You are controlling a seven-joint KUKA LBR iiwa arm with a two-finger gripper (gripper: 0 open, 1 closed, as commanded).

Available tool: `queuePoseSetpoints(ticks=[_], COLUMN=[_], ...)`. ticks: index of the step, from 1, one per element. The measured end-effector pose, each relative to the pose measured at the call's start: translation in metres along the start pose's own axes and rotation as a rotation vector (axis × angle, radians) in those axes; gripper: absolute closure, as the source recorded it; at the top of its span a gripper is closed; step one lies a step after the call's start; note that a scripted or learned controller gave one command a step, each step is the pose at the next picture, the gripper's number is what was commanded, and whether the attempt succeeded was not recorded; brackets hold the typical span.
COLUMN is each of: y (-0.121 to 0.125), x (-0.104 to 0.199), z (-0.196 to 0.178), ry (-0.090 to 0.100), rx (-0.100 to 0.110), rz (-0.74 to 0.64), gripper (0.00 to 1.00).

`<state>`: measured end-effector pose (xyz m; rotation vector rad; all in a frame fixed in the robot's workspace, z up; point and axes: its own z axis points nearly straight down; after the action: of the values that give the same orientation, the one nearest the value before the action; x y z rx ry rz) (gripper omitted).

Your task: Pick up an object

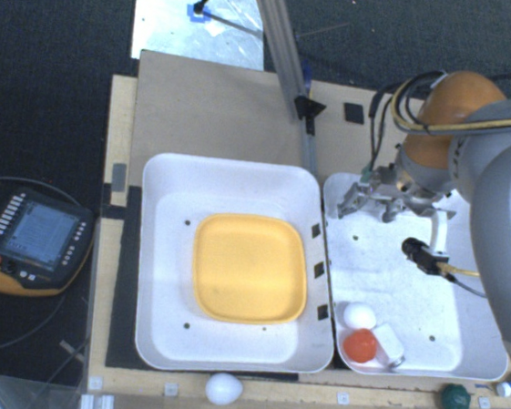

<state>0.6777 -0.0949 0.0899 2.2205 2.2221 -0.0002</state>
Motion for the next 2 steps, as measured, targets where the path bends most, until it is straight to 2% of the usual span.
queuePoseSetpoints(ticks=[1,2], y=[0.001,-0.003], x=[0.0,-0.003], z=[-0.012,-0.073], ry=[0.0,0.0], rx=[-0.003,-0.006], rz=[0.0,0.001], gripper=[1.0,1.0])
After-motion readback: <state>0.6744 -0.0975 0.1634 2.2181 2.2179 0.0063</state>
